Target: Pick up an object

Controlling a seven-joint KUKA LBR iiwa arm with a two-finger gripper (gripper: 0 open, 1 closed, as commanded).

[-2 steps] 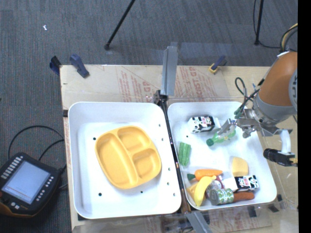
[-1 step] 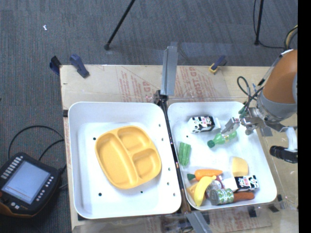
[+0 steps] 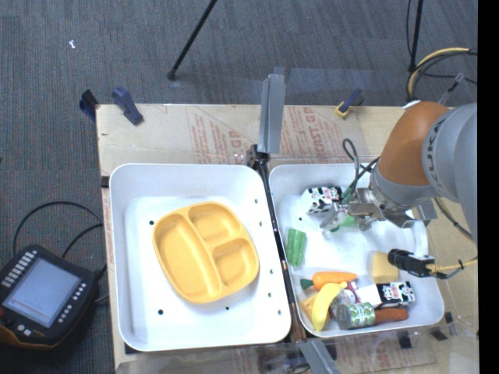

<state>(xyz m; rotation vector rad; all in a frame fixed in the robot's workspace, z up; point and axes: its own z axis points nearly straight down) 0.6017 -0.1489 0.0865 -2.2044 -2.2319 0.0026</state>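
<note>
My gripper [image 3: 343, 218] hangs low over the upper middle of the right bin [image 3: 433, 232], reaching in from the right. A black-and-white cow-patterned toy [image 3: 321, 198] lies just to its upper left, very close to it. A green vegetable piece [image 3: 296, 246] lies to its lower left near the bin's left wall. Along the front of the bin lie a carrot [image 3: 334, 277], a banana [image 3: 322, 303], a cheese wedge [image 3: 383, 267], a small cow-patterned carton [image 3: 395, 292], a can [image 3: 355, 315] and a red sausage [image 3: 391, 315]. I see nothing held in the gripper.
The left bin [image 3: 129, 209] holds a yellow divided plate [image 3: 206, 250]. A grey upright post [image 3: 272, 119] stands behind the wall between the bins. A handheld control pad [image 3: 43, 291] lies on the floor at the far left.
</note>
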